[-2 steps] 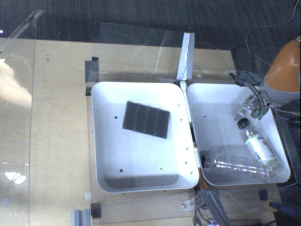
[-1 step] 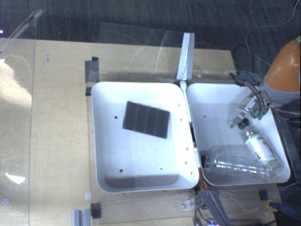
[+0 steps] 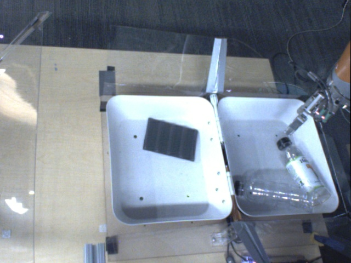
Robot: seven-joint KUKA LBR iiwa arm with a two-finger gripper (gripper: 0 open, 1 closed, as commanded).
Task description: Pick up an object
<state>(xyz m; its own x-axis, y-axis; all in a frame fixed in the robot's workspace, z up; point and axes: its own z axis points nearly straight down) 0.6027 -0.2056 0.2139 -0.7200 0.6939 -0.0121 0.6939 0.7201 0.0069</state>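
Observation:
A flat dark grey ribbed pad lies in the left bin, toward its back. In the right bin a small clear bottle with a black cap and a white label lies near the right wall. A large clear plastic bottle lies on its side along the front wall, its dark cap pointing left. My gripper reaches in from the right over the back right part of the right bin, just above and behind the small bottle's cap. Nothing shows in its grasp.
A metal divider post stands behind the seam between the bins. Cables trail at the back right beside the arm. Light wooden bench surface spreads to the left of the bins.

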